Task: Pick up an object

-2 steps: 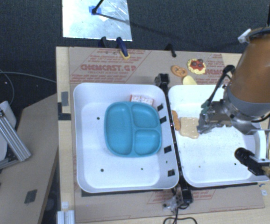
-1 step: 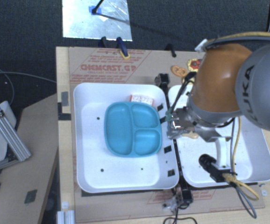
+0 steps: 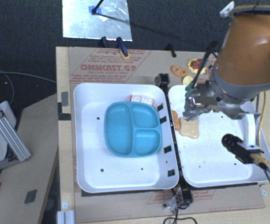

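Camera view, fixed overhead at a slant. Grey arm with orange band enters from the right; the jaws [image 3: 190, 112] hang low over the right bin [image 3: 219, 171], near its upper-left corner.

Target candidate: a flat tan food-shaped piece [image 3: 189, 129] lying on the right bin's floor, close to the divider between the bins. It sits just below the jaws in this view, at or touching their tips; a narrow orange-brown strip [image 3: 175, 120] lies just beside it toward the divider.

Jaw state: cannot tell. The wrist body and cabling hide the opening, and nothing is visibly clamped, so no grasp is recorded.

Key relation: the tan piece lies directly beneath and slightly toward the near edge from the jaws. Its longer side appears to run roughly along the divider, though the outline is soft. Judgement: a short straight descent would meet it; being so flat, it may slip out.

Other items: left bin [image 3: 93, 171] holds a blue divided plate [image 3: 132, 129] and a small white and red packet [image 3: 141, 99]. More toy food pieces [image 3: 178, 71] sit on the counter [image 3: 107, 66] beyond the bins.
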Tool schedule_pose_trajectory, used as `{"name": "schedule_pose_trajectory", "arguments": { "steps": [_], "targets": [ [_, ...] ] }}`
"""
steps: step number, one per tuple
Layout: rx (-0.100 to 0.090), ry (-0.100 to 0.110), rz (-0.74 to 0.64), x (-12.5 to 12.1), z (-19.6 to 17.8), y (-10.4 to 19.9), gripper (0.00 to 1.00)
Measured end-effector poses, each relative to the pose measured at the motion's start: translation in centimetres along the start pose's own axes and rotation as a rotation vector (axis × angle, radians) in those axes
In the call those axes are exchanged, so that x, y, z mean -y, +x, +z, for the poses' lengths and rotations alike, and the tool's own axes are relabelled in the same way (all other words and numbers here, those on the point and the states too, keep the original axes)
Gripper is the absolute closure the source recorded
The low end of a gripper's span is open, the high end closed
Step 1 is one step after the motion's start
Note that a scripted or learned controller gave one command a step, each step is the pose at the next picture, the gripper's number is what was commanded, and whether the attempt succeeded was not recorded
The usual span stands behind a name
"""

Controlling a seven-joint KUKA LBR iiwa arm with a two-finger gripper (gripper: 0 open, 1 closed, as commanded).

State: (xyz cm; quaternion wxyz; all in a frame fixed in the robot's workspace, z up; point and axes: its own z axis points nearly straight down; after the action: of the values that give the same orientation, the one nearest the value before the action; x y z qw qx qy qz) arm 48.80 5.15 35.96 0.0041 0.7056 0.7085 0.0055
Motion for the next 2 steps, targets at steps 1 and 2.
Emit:
{"name": "schedule_pose_trajectory", "arguments": {
  "steps": [1, 2],
  "targets": [
    [0.001, 0.008, -0.002, 0.05, -3.58, 1.82, 1.0],
    [0.002, 0.01, -0.001, 0.06, -3.4, 1.73, 0.0]
  ]
}}
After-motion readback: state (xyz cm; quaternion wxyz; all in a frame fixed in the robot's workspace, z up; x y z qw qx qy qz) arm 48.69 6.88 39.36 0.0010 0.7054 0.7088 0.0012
